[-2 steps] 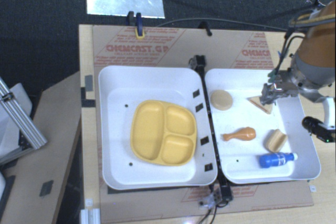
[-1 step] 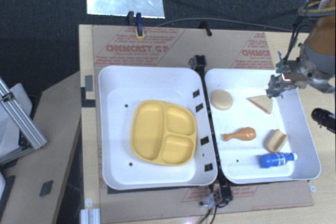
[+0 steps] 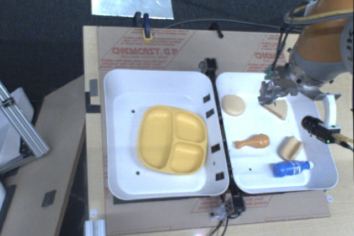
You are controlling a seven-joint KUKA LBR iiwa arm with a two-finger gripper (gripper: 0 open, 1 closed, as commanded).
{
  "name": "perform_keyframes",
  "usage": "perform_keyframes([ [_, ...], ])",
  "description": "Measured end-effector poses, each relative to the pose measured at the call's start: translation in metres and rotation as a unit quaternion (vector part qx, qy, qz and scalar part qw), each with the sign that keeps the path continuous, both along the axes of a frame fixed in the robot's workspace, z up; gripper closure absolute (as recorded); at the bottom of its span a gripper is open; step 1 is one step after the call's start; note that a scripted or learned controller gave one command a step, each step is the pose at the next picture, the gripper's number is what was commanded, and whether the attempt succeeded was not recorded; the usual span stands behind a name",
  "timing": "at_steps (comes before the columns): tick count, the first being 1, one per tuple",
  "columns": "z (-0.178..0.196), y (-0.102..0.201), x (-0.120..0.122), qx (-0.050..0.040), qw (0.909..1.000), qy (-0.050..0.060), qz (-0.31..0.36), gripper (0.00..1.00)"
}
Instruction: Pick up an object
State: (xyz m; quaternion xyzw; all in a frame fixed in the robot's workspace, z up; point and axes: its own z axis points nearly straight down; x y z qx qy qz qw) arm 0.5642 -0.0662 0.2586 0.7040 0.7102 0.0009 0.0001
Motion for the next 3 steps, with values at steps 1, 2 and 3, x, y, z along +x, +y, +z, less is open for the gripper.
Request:
perform_keyframes([
  [1, 0.002, 0.052, 0.005, -0.0002, 1.0000, 0.000, 0.000, 1.00],
  [2, -0.017, 0.111, 0.003, 0.0003, 1.0000, 0.001, 0.000, 1.00],
  [3, -0.016, 0.164, 0.004, 0.0007, 1.0000, 0.000, 0.001, 1.00],
])
